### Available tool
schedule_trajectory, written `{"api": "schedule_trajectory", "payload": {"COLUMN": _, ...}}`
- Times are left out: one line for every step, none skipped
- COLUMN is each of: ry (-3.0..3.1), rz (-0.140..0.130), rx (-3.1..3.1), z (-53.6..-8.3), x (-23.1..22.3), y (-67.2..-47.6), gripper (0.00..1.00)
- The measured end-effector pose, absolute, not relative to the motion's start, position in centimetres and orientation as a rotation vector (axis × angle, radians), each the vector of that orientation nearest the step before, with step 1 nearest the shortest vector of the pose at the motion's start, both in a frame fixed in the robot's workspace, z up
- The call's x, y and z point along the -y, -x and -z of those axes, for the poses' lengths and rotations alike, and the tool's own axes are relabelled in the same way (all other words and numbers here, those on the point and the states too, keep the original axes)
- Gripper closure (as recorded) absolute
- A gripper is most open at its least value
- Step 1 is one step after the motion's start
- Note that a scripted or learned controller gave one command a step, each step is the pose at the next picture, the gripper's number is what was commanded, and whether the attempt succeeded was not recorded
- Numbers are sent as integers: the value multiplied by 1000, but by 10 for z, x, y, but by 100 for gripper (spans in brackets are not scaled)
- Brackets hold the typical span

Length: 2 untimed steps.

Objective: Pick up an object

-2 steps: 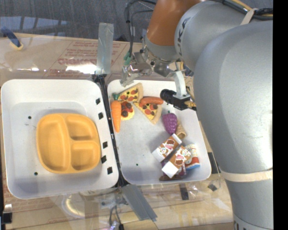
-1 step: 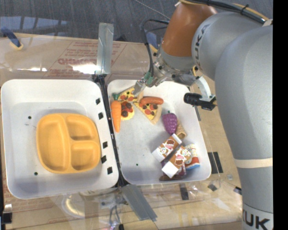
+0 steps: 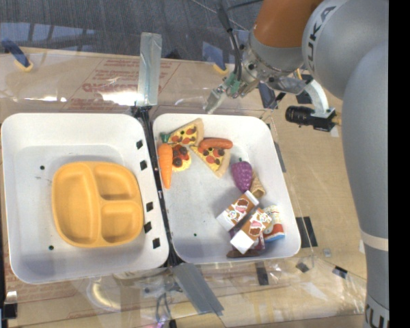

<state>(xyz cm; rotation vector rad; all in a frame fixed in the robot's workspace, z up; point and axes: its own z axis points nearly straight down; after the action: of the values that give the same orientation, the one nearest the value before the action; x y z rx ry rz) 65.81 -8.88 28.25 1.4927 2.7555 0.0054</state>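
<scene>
End effector (image 3: 222, 94) above far rim of right bin (image 3: 273, 203), nothing visibly held; grip state unclear. Carrot (image 3: 165, 165), pizza slices (image 3: 201, 145), grapes (image 3: 242, 175) inside bin.

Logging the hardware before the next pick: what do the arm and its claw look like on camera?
The arm is bulky and rounded, grey, with an orange band above the wrist and dark KUKA lettering on the casing. Black cables loop beside the wrist. The claw is a slim, pale metallic piece. A small black cylindrical part sticks out sideways on a white bracket.
</scene>
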Motion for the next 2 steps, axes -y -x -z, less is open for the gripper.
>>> {"api": "schedule_trajectory", "payload": {"ry": -946, "rz": 1, "rx": -2989, "z": -291, "x": 157, "y": -657, "gripper": 100}}
{"api": "schedule_trajectory", "payload": {"ry": -839, "rz": 1, "rx": -3021, "z": -312, "x": 184, "y": -643, "gripper": 100}}
